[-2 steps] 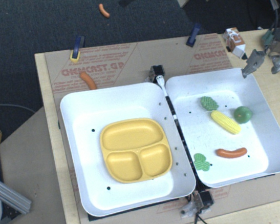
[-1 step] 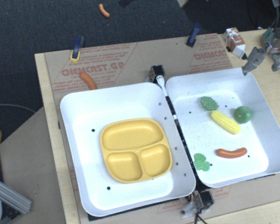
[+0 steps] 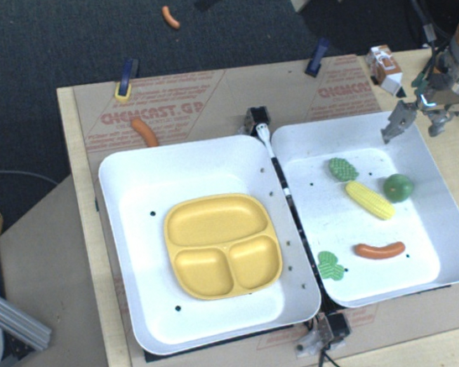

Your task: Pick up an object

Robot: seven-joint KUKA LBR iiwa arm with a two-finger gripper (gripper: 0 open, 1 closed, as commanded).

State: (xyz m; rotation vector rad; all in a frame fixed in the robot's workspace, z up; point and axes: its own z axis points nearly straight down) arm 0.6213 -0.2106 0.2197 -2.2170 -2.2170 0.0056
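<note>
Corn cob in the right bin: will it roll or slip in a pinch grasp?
The corn cob looks like a smooth, rounded plastic toy, so it may roll sideways if nudged across its length. It lies flat on the right bin floor, apart from its neighbours, so tipping seems unlikely. It probably is light and stiff; a glossy surface could slip.

Five small toy foods lie loose in the right bin (image 3: 438, 217). A bumpy green piece (image 3: 343, 169) sits toward the back, a yellow corn cob (image 3: 370, 199) lies slantwise beside a round green lime (image 3: 398, 187), a red-orange sausage (image 3: 380, 249) lies flat nearer the front, and a leafy green piece (image 3: 330, 265) rests by the left wall.
</note>
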